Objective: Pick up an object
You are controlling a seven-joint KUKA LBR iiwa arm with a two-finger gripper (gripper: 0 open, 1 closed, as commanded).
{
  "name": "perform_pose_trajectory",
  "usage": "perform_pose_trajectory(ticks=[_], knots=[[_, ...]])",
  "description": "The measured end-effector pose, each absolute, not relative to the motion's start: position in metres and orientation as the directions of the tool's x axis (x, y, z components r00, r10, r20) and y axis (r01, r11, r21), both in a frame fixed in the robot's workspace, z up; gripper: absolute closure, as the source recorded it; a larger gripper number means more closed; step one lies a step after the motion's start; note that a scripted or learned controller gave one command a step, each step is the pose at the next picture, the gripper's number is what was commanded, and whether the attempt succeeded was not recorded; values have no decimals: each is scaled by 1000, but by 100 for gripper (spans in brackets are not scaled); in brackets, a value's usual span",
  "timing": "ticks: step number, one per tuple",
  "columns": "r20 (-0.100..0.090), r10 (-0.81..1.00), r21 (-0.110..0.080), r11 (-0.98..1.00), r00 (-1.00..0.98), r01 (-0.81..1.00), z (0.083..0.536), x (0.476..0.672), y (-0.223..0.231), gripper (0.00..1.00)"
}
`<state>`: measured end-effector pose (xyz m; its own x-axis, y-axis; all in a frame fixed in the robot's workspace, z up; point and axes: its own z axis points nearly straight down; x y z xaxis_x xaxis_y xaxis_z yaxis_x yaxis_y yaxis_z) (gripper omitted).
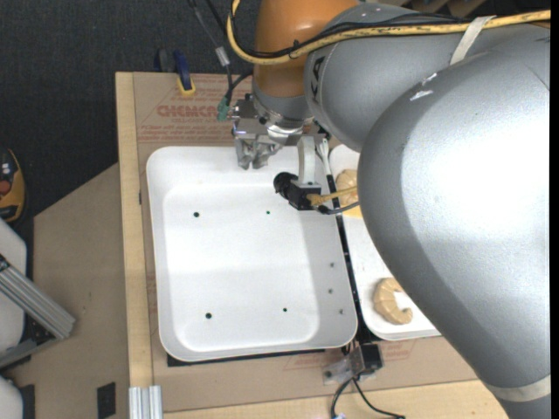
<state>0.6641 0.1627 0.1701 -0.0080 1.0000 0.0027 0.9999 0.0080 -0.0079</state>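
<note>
Although the task is to pick up an object, we find the metal two-finger gripper (253, 157) hanging over the far end of the shallow white left-hand bin (244, 269), whose floor beneath it is bare white plastic. We cannot tell how wide the gripper stands open, and we see nothing in its hold. The things worth taking lie in the shallow white right-hand bin (374, 325), largely covered by the bulky grey arm with its orange band (454, 190). A tan, curved, pastry-like lump (392, 302) sits near that bin's front edge. A tan rounded piece (347, 184) sits near its far end, just beside the wall between the two bins. To do this step well, we judge the gripper should cross that wall, centre itself over one tan piece, come straight down with room on both sides, and close across the narrower width. The far piece is nearer, though partly hidden. We count one arm, one gripper, two bins, two tan objects, and four small dark dots (196, 215) on the left bin's floor.
</note>
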Motion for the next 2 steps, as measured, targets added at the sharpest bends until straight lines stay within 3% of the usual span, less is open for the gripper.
perform_pose_trajectory(ticks=[1,2], knots=[[0,1000,12,-4,4,1000,295,661,102,100],[0,1000,-8,-2,2,1000,267,578,90,100]])
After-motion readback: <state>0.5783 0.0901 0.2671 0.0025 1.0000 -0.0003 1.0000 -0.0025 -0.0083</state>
